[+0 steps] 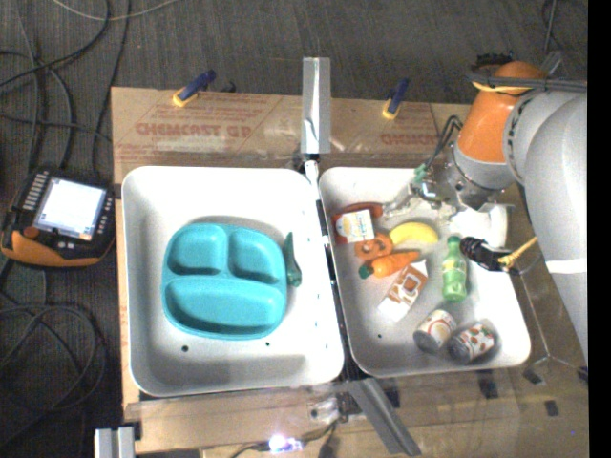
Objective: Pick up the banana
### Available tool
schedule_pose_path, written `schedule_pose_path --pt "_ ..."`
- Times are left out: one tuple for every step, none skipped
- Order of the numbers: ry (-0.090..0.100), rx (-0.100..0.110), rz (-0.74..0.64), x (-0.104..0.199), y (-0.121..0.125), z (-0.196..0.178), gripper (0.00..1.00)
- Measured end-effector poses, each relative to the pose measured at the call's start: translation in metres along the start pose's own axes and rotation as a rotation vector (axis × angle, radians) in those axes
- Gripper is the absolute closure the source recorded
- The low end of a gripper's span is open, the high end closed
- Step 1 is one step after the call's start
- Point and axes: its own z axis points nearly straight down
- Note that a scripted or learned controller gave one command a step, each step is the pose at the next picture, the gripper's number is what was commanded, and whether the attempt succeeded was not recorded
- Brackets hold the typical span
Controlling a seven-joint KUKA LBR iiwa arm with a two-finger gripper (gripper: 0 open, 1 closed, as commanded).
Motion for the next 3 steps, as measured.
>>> schedule_pose_path --pt "-0.001 0.001 -0.004 -0.017 -0.036 -0.001 0.00" --pt "-0.004 -0.002 0.009 -0.003 -0.064 -0.001 0.00" --pt "-0.003 -0.004 0.025 0.012 -0.101 -0.002 0.00"
